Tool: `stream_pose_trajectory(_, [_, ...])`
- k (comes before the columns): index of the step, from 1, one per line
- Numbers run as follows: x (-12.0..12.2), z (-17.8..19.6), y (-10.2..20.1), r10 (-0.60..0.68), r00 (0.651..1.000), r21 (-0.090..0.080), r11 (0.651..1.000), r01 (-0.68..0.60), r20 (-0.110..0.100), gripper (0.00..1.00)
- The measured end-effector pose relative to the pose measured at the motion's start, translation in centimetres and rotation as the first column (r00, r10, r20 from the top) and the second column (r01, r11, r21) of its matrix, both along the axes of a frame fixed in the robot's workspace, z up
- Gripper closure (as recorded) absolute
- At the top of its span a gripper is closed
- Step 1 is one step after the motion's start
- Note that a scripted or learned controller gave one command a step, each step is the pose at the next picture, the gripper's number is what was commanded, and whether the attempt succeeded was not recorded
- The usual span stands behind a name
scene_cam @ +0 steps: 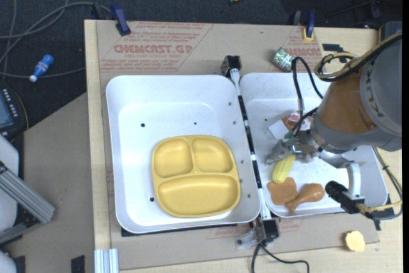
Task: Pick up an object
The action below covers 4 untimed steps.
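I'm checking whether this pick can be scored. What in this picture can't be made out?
- Hand, camera view: its fingers hidden under the wrist, so whether it grips is unclear.
- Red-and-white item, right bin: partly covered by the arm, too small to identify.
- Right bin's far side: hidden by the arm.
- Can on the bench: label too small to read.

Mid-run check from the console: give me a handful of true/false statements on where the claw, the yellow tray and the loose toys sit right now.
1. The yellow divided tray lies in the left bin. True.
2. The claw is over the left bin. False: it is over the right bin.
3. A corn cob lies just below the claw. True.
4. The tray holds a toy. False: its compartments are bare.
5. The brown drumstick lies in the right bin. True.
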State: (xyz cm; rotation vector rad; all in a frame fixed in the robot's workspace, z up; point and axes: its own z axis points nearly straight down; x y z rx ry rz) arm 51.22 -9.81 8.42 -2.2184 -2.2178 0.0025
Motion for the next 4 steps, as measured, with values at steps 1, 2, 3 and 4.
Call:
stream_pose_trajectory(1, [-2.3,0.0,0.7,0.000,1.000,0.000,1.000,0.000,0.000,0.00])
stream_pose_trajectory(2, [-3.4,0.4,0.7,0.000,1.000,-0.001,1.000,0.000,0.001,0.00])
stream_pose_trajectory(3, [0.7,0.0,-2.6,0.001,1.000,-0.006,1.000,-0.001,0.009,0.00])
stream_pose_trajectory(4, [-1.2,0.0,-0.4,0.001,1.000,0.000,1.000,-0.001,0.001,0.00])
